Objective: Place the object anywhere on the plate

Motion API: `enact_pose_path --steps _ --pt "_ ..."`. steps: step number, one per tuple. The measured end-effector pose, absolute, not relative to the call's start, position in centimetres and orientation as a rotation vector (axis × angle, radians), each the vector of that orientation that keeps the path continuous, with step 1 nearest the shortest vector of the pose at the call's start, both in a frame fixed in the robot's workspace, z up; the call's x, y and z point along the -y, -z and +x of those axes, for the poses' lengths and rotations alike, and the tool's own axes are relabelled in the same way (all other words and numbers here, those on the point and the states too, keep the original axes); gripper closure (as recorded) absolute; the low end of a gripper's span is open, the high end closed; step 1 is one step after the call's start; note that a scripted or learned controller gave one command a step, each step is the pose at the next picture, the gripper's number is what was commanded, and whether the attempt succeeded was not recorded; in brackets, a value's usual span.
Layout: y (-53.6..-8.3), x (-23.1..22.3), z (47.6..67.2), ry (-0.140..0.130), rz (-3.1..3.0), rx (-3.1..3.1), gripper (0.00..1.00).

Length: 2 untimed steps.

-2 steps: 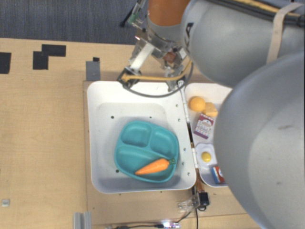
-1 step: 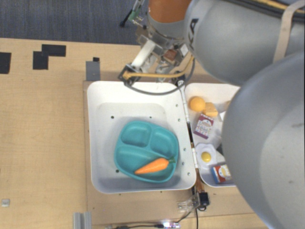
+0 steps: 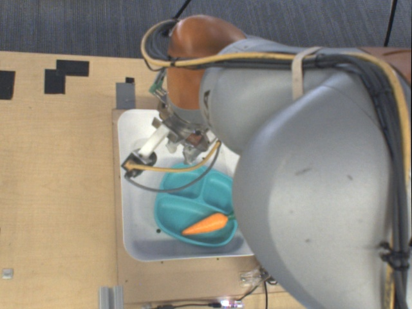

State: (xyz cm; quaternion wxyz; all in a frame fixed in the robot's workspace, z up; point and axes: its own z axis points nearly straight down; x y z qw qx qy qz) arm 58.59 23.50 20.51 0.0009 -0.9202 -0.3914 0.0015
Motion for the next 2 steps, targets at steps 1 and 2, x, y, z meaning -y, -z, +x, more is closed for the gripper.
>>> enact_pose_path --steps 1,2 --pt "-12.4 -23.5 64.7 0.000 -3.049 0.752 1.00" --pt "-8.6 -23.5 65.1 0.008 -3.123 0.318 1.00"
